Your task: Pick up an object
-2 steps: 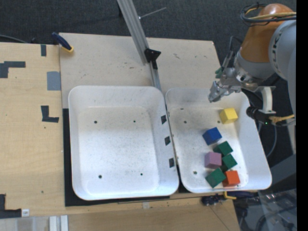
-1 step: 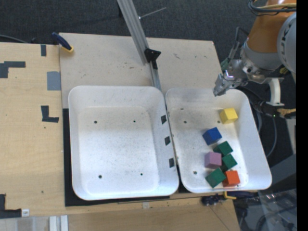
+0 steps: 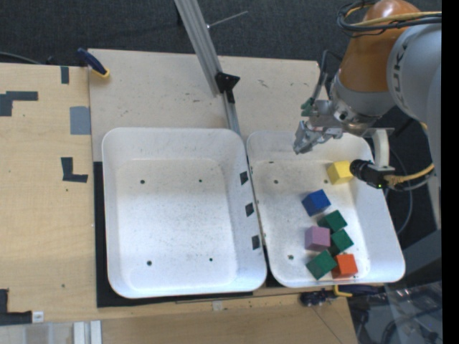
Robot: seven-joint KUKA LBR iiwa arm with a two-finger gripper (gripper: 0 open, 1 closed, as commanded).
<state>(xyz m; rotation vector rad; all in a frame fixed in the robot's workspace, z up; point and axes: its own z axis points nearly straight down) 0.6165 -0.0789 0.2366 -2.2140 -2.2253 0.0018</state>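
Note:
The right bin (image 3: 283, 192) holds several small blocks: a yellow one (image 3: 339, 172) near its far right side, a blue one (image 3: 315, 202), a purple one (image 3: 318, 238), green ones (image 3: 334, 221) (image 3: 322, 264) and an orange one (image 3: 346, 265) at the near right corner. My gripper (image 3: 305, 145) hangs over the far end of this bin, to the left of the yellow block and apart from it. Nothing shows between its fingertips.
The left bin (image 3: 172, 206) sits beside the right one. A grey metal bar (image 3: 203, 41) slants down from the top to the seam between the bins. A black cable with a yellow end (image 3: 380, 178) runs past the yellow block.

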